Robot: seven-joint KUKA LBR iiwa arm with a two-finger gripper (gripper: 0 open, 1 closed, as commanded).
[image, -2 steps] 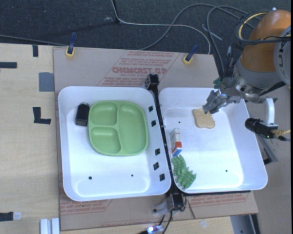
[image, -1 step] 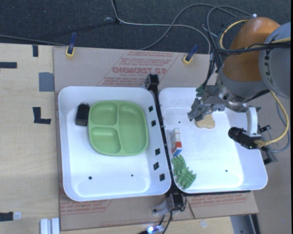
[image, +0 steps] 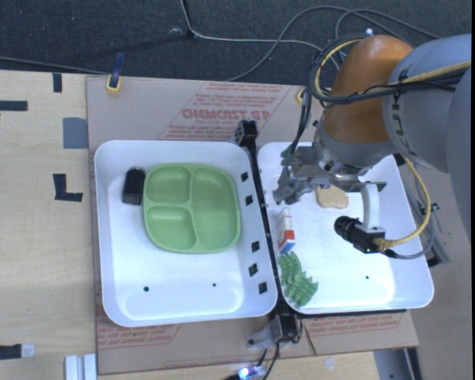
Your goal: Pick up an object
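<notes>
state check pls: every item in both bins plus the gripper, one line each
green divided plate: flat in left bin, compartments bare
black block: in left bin, touching plate's left edge
green toy: lying in right bin, near front-left corner
small tube: lying beside the divider, right bin
tan object: on right bin floor, partly under arm
gripper: low over right bin, holding nothing visible

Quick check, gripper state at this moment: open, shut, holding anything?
Gripper: low over the right bin near its left wall; open or shut cannot be told, nothing visibly held.

Plate point(image: 192, 209) in left bin point(image: 111, 236)
</notes>
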